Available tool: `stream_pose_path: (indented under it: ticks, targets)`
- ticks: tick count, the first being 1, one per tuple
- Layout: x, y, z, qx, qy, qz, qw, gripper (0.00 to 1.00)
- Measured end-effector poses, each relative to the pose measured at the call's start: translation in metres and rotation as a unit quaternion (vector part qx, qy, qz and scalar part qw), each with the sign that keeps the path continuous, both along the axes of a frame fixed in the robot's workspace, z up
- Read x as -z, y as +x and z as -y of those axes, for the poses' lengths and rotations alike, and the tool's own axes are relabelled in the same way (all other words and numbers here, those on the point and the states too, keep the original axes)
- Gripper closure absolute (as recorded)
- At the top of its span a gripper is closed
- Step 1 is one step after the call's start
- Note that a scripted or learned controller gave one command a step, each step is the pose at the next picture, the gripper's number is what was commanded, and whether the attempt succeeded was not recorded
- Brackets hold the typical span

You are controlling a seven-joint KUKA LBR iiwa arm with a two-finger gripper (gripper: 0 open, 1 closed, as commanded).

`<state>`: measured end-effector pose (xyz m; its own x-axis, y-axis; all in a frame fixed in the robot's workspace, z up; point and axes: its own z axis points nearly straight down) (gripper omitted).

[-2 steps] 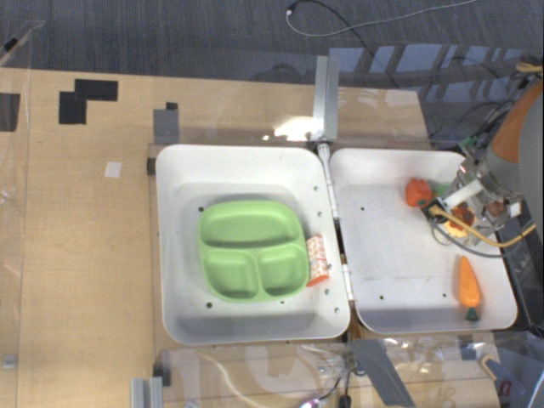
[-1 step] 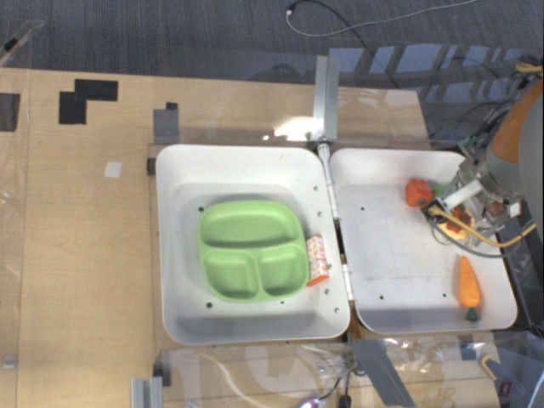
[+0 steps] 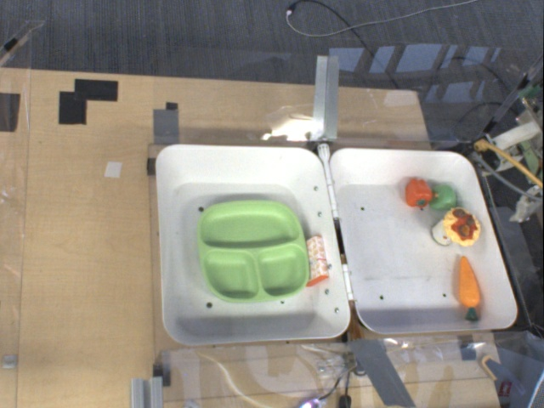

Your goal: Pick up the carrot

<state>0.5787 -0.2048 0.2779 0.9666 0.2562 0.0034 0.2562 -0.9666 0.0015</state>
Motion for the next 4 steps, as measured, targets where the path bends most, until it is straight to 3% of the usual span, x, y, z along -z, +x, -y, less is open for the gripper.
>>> stream_pose_path:
  ticks: [1, 2, 4]
  targets:
    - [-0.009, 0.001, -0.002, -0.007, -0.0003, -0.001, 1.0, 1.0]
    - [-0.069, 0.048, -0.001, -0.107, -0.0007, 0.0, 0.9942, 1.0]
    - [-0.091, 0.051, -0.005, -0.118, -0.0022, 0.002, 0.9931, 1.0]
